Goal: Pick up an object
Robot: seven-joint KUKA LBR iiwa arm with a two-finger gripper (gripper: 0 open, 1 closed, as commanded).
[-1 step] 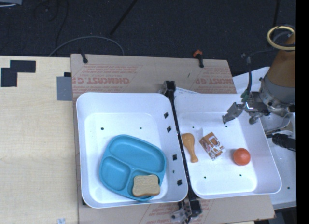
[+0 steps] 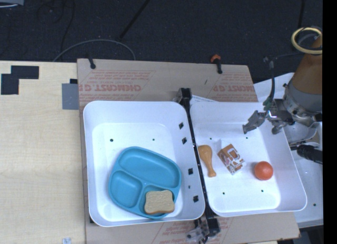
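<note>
The right bin point(image 2: 247, 201) holds three things: a tan toy drumstick point(image 2: 206, 160) near its left wall, a brown-and-white snack packet point(image 2: 231, 158) in the middle, and a red tomato point(image 2: 263, 170) to the right. My gripper point(image 2: 263, 126) hangs over the bin's upper right part, above and behind the tomato and the packet. It is open, with its dark fingers point(image 2: 251, 123) spread and nothing between them. The grey arm with its orange band point(image 2: 308, 77) comes in from the right edge.
The left bin point(image 2: 100, 127) holds a blue divided plate point(image 2: 138, 177) with a slice of bread point(image 2: 159, 202) in its lower right compartment. A black divider point(image 2: 190, 148) joins the two bins. Brown cardboard point(image 2: 158, 82) lies under them, and cables trail at the right.
</note>
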